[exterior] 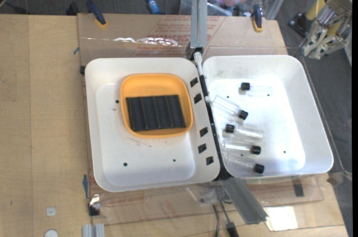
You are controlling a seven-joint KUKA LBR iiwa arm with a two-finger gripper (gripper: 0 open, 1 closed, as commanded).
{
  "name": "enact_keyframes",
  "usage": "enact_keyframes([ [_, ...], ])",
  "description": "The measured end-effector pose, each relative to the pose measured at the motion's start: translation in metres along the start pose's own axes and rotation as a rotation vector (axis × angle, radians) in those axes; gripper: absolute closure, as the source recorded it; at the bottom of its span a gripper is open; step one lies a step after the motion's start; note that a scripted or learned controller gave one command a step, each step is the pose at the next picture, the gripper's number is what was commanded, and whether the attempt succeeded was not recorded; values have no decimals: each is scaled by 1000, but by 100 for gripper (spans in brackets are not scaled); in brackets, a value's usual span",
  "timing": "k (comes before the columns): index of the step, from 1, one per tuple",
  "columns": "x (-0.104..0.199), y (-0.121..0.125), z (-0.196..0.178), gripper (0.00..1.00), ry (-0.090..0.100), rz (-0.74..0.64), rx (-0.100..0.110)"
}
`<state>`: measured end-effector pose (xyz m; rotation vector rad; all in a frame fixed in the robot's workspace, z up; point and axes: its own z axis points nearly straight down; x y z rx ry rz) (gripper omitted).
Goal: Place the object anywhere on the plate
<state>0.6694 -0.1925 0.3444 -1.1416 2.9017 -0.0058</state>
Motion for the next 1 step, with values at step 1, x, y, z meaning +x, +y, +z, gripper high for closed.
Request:
enact_keyframes([
  [1,20,-22,-93,100,10,-302,-8],
])
